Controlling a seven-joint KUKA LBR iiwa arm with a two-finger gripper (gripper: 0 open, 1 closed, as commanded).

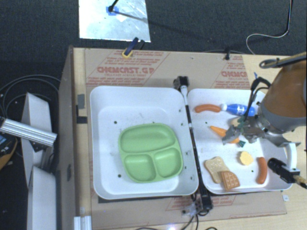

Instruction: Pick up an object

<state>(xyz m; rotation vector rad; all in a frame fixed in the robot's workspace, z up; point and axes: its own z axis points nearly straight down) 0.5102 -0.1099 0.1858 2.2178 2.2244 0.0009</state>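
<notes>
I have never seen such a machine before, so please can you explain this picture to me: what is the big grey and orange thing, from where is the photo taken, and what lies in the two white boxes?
The photo comes from one camera fixed above a bench, looking down at a slant. The grey and orange shape at the right is a robot arm. Its claw is low over the right bin, close to a small orange carrot; I cannot tell whether it holds anything.

The right bin contains toy food: a sausage at the top, a blue bottle beside it, a yellow round piece, a second sausage, a bread slice and a waffle.

The left bin contains a green plate with three compartments.
</notes>
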